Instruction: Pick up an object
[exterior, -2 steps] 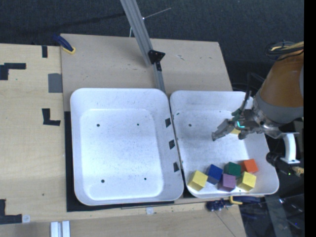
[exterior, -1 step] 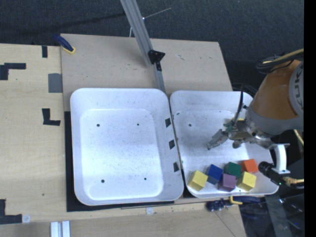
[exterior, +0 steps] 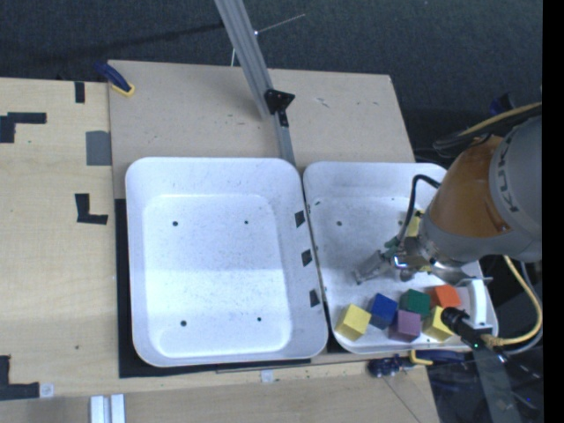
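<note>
My gripper (exterior: 370, 269) hangs low over the middle of the right bin (exterior: 352, 201), reaching in from the right under the orange-banded wrist. Nothing shows between its tips. Several small blocks lie along the bin's near edge, in front of and to the right of the gripper: a yellow block (exterior: 354, 322), a blue block (exterior: 383, 309), a green block (exterior: 414, 302), a purple block (exterior: 407, 324), an orange block (exterior: 448, 296) and another yellow block (exterior: 438, 324). A yellow piece (exterior: 412, 227) peeks out beside the wrist.
The left bin (exterior: 211, 170) sits next to the right one, with their rims touching. A grey metal pole (exterior: 247, 47) slants down from the top to the bins' shared far corner. The wooden bench (exterior: 53, 236) extends to the left.
</note>
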### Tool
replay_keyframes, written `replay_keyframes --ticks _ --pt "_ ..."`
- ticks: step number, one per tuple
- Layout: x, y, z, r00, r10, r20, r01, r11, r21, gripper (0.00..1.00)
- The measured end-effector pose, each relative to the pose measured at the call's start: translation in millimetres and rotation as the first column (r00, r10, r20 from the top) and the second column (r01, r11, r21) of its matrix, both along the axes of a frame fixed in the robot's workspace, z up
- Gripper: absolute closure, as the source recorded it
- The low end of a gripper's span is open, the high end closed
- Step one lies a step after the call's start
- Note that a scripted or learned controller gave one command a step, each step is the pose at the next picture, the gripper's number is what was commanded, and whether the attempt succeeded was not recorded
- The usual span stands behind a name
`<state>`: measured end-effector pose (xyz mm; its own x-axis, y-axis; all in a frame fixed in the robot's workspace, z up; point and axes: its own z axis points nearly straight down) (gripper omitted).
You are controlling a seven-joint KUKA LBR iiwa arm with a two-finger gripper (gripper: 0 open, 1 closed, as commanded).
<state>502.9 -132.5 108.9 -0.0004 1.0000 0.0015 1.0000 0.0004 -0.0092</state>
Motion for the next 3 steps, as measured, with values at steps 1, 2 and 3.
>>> replay_keyframes --ticks 1,2,3 --pt "-0.8 0.5 -18.0 1.000 0.000 0.006 0.000 1.000 -0.002 0.00" --pt "-0.9 1.3 -7.9 1.000 0.001 0.005 -0.001 1.000 0.000 1.00" --pt "-1.4 9.0 36.6 1.000 0.002 0.011 -0.002 1.000 -0.002 1.00"
